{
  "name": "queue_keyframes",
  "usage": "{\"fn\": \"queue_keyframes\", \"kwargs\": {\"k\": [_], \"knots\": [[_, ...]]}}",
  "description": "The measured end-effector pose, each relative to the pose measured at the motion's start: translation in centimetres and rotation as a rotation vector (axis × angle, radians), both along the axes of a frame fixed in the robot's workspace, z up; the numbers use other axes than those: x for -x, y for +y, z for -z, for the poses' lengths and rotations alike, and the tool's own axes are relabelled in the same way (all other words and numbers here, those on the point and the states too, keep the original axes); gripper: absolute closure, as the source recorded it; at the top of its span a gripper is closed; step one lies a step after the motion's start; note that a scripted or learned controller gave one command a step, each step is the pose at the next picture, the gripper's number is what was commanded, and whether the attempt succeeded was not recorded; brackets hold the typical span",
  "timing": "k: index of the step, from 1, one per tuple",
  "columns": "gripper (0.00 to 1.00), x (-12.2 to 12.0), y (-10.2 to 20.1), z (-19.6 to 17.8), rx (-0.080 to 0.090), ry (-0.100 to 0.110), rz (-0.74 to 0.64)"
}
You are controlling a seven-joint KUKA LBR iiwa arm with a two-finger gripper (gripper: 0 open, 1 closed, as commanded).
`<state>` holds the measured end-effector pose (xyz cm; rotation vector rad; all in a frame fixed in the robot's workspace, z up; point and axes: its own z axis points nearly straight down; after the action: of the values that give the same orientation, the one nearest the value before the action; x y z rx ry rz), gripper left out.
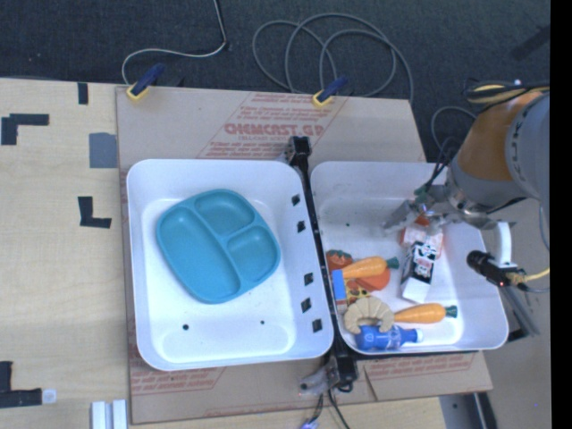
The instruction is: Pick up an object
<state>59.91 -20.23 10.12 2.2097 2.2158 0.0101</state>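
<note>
Gripper (pixel 418 214) low over right bin (pixel 357 186), near its far wall, just above black-and-white carton (pixel 421 262); released or clenched, impossible to tell. Carton upright-lying beside two carrots (pixel 371 266), blue bottle (pixel 386 336) at near wall. Blue divided plate (pixel 219 244) alone in left bin (pixel 152 329).

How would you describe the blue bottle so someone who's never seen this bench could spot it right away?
Start at the right white bin, the one crowded with toys. Go to its near edge, at the bottom of the camera view. The blue bottle lies on its side there, just below the tan fan-shaped piece; it is the lowest item and blue, unlike the orange carrots nearby.
</note>
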Motion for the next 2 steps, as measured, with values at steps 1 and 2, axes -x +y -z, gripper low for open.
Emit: {"fn": "queue_keyframes", "kwargs": {"k": [1, 2], "knots": [[0.00, 0.5, 0.8, 0.7, 0.014, -0.015, 0.003], [1.00, 0.4, 0.9, -0.4, 0.012, -0.016, 0.002]]}}
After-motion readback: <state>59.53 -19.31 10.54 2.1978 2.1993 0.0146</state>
